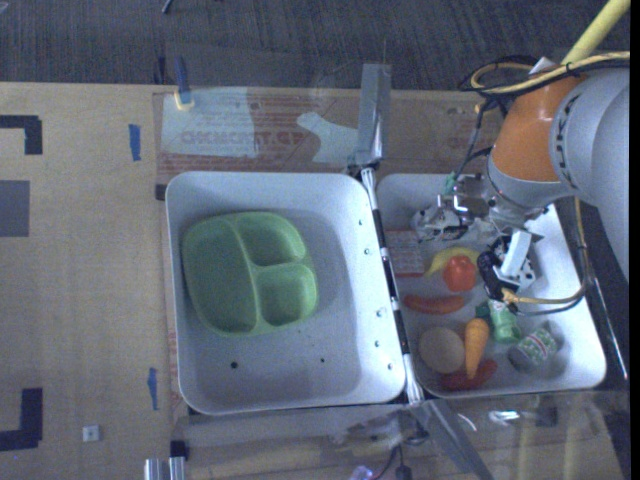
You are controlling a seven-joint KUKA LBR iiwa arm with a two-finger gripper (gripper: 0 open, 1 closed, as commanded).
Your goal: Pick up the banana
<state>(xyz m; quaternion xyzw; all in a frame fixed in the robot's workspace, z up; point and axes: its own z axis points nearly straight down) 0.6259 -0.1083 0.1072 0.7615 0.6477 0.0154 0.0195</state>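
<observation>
The yellow banana (443, 260) lies in the right bin (590, 363), near its upper middle. A red tomato (460, 273) sits against the banana's right end and covers part of it. My gripper (447, 217) hangs just above and behind the banana, on the grey arm with the orange band (530, 138) that comes in from the right. The gripper's metal parts overlap the bin's far wall, and nothing is visibly held in it.
A red chili (432, 304), a beige potato (441, 349), a carrot (476, 343), a green bottle (503, 324) and a small can (536, 347) crowd the right bin's front. A green divided plate (250, 271) lies in the left bin (190, 368). A yellow cable (540, 296) loops beside the wrist.
</observation>
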